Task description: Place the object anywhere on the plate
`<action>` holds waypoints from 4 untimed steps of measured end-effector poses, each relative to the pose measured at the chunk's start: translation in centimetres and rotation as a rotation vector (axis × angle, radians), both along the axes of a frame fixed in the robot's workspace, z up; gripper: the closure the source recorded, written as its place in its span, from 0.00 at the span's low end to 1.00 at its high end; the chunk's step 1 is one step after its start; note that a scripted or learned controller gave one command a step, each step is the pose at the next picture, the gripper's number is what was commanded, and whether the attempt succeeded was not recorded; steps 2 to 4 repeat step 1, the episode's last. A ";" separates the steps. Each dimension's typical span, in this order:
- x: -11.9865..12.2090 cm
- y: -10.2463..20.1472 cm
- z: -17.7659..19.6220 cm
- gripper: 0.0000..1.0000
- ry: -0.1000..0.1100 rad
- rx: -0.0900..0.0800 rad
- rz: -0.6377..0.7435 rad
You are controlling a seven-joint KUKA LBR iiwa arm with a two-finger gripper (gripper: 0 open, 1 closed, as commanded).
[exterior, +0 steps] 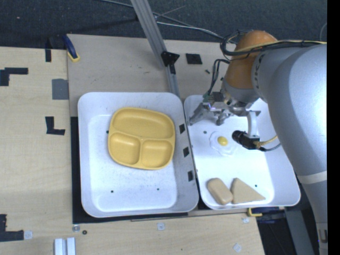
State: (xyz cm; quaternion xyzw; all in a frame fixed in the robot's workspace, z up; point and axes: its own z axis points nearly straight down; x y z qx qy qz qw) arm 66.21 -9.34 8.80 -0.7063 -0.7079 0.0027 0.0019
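The gripper (220,122) hangs just above the fried egg toy (222,141), and from here I can't tell its state. It should come down centred over the yolk. In the right bin (276,169), a bread roll (219,190) and a wedge (246,191) sit at six o'clock. In the left bin (95,158) is the yellow divided plate (142,137).

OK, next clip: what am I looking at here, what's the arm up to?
A grey KUKA arm reaches in from the right, its gripper low over the right bin, just above a toy fried egg. Nothing shows between the jaws. A bread roll and a wedge-shaped piece lie at that bin's near edge. The yellow divided plate sits in the left bin with nothing on it.
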 end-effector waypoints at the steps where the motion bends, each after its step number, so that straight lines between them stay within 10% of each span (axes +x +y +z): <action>1: 0.1 0.1 1.4 1.00 -0.004 0.000 0.001; 4: 0.1 0.1 1.4 1.00 -0.004 0.000 0.001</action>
